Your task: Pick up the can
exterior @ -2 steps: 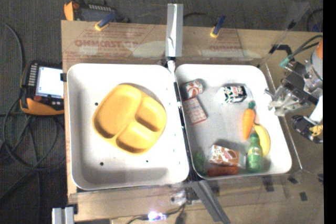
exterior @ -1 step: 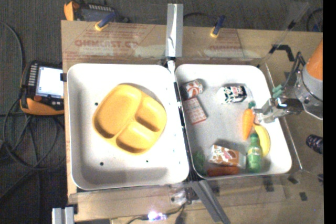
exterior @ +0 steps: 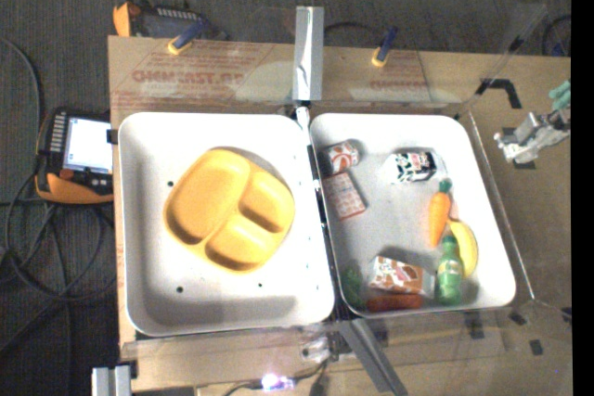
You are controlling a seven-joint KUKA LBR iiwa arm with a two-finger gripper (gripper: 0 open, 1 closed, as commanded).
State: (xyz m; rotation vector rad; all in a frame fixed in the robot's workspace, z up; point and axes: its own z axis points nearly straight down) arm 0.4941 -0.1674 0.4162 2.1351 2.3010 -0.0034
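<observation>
- Your can [exterior: 342, 156] lies on its side in the right bin [exterior: 483, 190], up in the far-left corner, close to the wall that divides the two bins. It shows a red and white label.
- Just beside it, toward you, a small flat red-patterned packet [exterior: 344, 196] lies along the same wall.
- To the can's right, apart from it, you'll find a black-and-white carton [exterior: 412, 165] on its side.
- Further right, an orange carrot [exterior: 439, 211] points down toward a yellow banana [exterior: 467, 248] and a green bottle [exterior: 449, 271], which lie touching each other near the right wall.
- At the near edge, an orange-and-white box [exterior: 398, 274] sits over something red, with a dark green item [exterior: 352, 281] to its left.
- The left bin [exterior: 148, 292] holds a yellow divided tray [exterior: 230, 209], set at an angle.
- The gripper [exterior: 527, 142] hangs outside the bins, beyond the right bin's far-right corner, well apart from the can. It's too small and blurred for you to judge its opening.
</observation>
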